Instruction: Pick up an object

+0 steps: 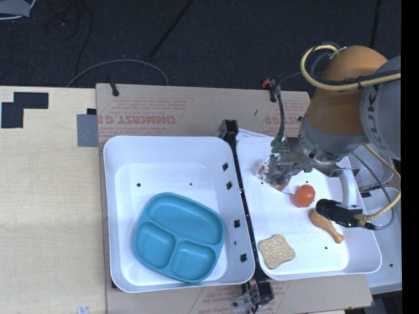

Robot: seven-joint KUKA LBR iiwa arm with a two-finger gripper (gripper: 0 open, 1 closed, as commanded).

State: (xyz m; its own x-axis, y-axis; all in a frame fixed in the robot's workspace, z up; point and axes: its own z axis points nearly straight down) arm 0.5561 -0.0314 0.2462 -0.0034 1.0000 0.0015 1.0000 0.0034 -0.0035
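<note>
Reaching low into the right bin [366, 257], the gripper [278, 170] is seen — finger state cannot be told. Nearby tomato [304, 195] judged light, smooth, roll-prone — best pinched across its middle.

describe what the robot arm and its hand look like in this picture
The arm is bulky and grey, with a rounded orange band above the wrist and part of a dark letter marking on its side. Yellowish cables loop over the orange part and trail down the right. The hand is a small dark metal assembly with thin wires.
</note>
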